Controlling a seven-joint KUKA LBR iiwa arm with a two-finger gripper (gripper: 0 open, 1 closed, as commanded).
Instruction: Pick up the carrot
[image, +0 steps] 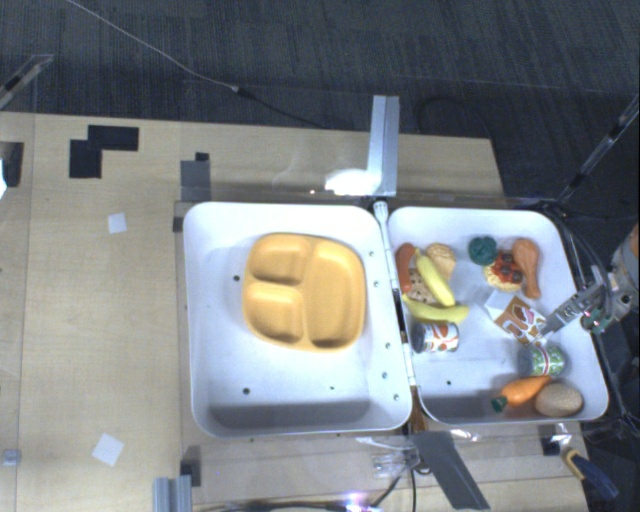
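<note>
One carrot beside one potato, gripper nearby, finger state unclear.

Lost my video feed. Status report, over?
Tool at right bin's right rim, holding nothing. Carrot lying near front wall, touching potato. Can just behind it.

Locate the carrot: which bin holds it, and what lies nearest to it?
The carrot lies in the right bin, near its front right corner, beside a tan potato and just below a small green can.
</note>
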